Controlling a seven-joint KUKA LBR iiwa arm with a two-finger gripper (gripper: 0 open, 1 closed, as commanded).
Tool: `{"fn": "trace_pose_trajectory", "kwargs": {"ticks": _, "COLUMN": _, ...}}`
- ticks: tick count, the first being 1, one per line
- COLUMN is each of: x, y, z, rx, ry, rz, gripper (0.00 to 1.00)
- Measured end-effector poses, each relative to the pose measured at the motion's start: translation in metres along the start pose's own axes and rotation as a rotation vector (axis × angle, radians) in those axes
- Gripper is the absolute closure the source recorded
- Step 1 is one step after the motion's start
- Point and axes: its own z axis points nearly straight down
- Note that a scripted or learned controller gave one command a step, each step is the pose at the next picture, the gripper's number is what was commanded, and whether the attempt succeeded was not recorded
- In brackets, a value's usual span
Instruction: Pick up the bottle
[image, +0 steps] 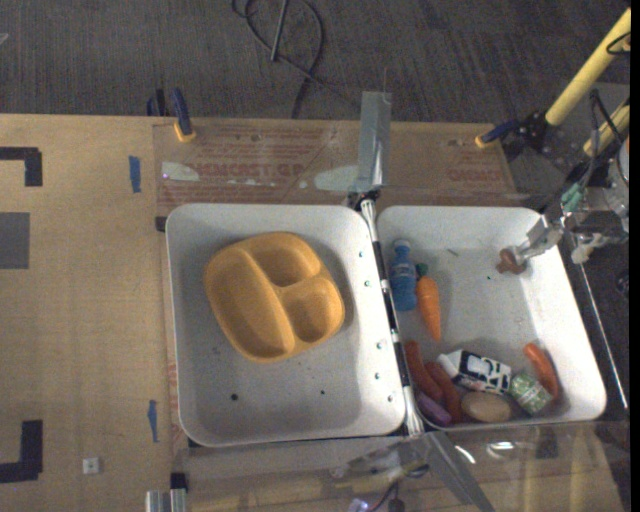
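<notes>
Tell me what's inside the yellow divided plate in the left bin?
Nothing visible: the yellow plate shows three bare compartments. Whatever lies beneath it on the left bin floor is covered.

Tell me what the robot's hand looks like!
The gripper is small and made of grey metal, with thin fingers ending in a brownish, rounded tip. Behind it sits a blocky grey part with a little green bit on it and thin dark cables looping above. It's blurry, so finer marks can't be made out.

Blue bottle (403, 276), orange carrot (429, 307), yellow-orange divided plate (274, 296), white bins (190, 300), black-and-white carton (479, 371).
</notes>
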Motion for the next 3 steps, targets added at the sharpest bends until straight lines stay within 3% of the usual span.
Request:
{"fn": "trace_pose_trajectory", "kwargs": {"ticks": 1, "x": 0.040, "y": 0.025, "z": 0.175, "rx": -0.002, "ry": 0.000, "rz": 0.078, "gripper": 0.00}}
{"fn": "trace_pose_trajectory", "kwargs": {"ticks": 2, "x": 0.005, "y": 0.099, "z": 0.187, "rx": 0.039, "ry": 0.021, "rz": 0.241, "gripper": 0.00}}
{"fn": "trace_pose_trajectory", "kwargs": {"ticks": 3, "x": 0.067, "y": 0.104, "z": 0.186, "rx": -0.002, "ry": 0.000, "rz": 0.357, "gripper": 0.00}}
